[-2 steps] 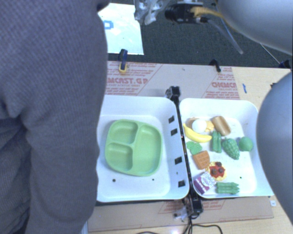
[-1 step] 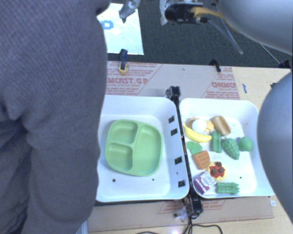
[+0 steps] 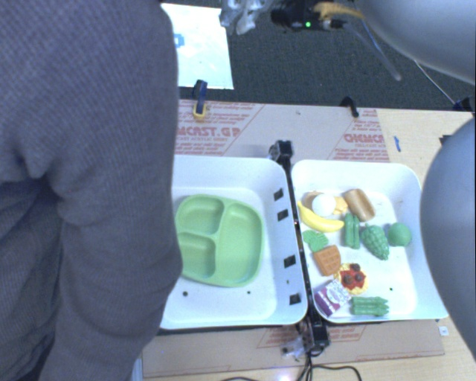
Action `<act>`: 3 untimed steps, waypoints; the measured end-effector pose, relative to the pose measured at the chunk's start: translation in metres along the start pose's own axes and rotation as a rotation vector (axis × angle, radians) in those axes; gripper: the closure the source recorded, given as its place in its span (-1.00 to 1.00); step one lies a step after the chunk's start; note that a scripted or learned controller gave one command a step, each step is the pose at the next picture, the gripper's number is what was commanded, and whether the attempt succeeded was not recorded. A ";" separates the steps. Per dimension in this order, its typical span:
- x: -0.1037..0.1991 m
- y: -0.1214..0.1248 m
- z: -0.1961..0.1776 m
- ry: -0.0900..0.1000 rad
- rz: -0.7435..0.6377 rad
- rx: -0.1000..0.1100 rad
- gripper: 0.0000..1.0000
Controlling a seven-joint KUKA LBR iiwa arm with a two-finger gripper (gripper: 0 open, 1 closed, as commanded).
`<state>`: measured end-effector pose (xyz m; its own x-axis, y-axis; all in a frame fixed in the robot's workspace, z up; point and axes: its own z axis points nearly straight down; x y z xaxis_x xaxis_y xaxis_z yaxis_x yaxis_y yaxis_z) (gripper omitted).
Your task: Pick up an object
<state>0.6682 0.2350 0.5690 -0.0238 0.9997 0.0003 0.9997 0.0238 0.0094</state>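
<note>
The right bin holds several toy foods: a yellow banana, a white egg, a bread roll, a green cucumber, a knobbly green vegetable, a round green piece, a waffle, a red-topped tart, a purple packet and green asparagus. My gripper is at the top edge, well beyond the bins and high above them, too blurred and cut off to read. Nothing hangs from it that I can see.
A green divided tray lies in the left bin. A large dark grey fabric-covered shape close to the camera hides the view's left third. Grey arm segments overlap the right edge and top right corner.
</note>
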 end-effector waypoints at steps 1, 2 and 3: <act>0.000 0.000 0.001 0.000 -0.001 0.001 -1.00; 0.000 0.000 -0.011 0.000 -0.006 -0.002 1.00; 0.000 0.000 -0.010 0.000 -0.007 -0.001 -1.00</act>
<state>0.6682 0.2353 0.5795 -0.0311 0.9995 -0.0001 0.9995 0.0311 0.0102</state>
